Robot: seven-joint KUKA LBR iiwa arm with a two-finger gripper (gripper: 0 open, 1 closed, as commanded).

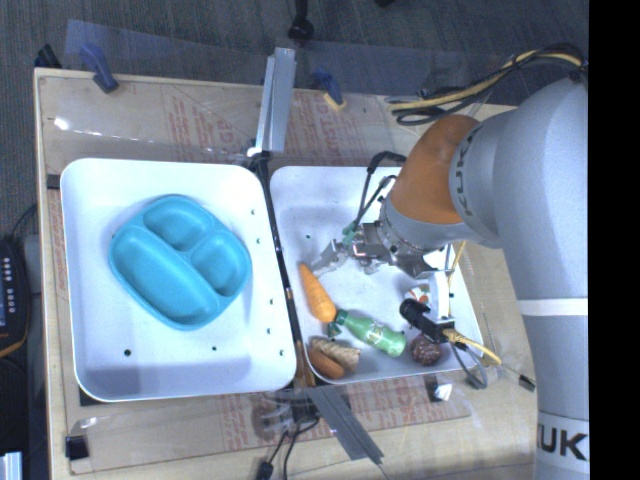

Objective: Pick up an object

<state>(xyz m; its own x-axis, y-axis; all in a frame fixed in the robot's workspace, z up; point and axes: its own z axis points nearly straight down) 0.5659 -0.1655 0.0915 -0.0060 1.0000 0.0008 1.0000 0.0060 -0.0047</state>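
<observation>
I've got the gripper low over the right bin, and its fingers are spread apart with nothing between them. Just below it lies the carrot, on the bin floor near the left wall. The green bottle sits beside the carrot's lower end. Over in the left bin rests the blue divided plate.

Gripper low in right bin, above carrot; green bottle beside; blue divided tray in left bin.
</observation>
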